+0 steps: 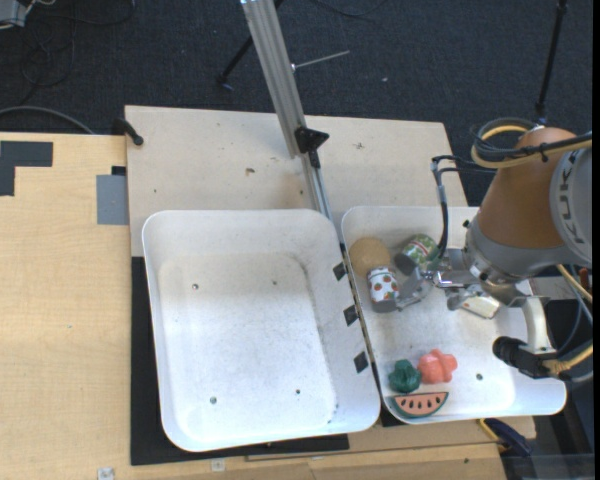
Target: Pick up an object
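— Where's the small white can (383, 287) with red spots?
— In the right bin (500, 393), just below the tan loaf (369, 254).
— And the hand (412, 293)?
— Touching the can's right side; I cannot tell its grip.
— Anything else?
— A watermelon slice (420, 404), green (404, 376) and orange (437, 366) toys near the front rim.

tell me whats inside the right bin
The right bin holds a tan rounded object, a small white piece with red spots, a green item, a green and orange toy pair and a watermelon slice. The arm covers the far right part.
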Controlling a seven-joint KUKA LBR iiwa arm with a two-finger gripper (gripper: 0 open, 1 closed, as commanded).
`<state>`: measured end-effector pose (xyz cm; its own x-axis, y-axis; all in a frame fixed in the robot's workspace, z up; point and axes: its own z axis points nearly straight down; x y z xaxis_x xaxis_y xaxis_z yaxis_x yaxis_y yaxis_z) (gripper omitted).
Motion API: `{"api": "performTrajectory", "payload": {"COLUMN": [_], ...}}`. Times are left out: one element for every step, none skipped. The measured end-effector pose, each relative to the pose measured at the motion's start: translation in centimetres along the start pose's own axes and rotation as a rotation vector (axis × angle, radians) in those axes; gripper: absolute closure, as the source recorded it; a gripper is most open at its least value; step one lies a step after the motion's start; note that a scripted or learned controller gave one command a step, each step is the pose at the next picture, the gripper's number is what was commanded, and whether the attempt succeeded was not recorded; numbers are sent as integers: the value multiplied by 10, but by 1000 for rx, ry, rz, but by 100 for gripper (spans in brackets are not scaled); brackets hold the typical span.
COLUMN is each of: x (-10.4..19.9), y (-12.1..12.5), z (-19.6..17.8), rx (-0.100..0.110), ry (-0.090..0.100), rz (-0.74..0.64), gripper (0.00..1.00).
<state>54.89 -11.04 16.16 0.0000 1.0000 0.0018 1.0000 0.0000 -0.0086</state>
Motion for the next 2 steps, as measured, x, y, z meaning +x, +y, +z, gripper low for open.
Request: {"api": "performTrajectory", "payload": {"x": [5,2], "y": [4,5], "z": [62,49], "rx": [1,-3], "ry": [1,-1], "rz": [1,10], "gripper": [0,100]}}
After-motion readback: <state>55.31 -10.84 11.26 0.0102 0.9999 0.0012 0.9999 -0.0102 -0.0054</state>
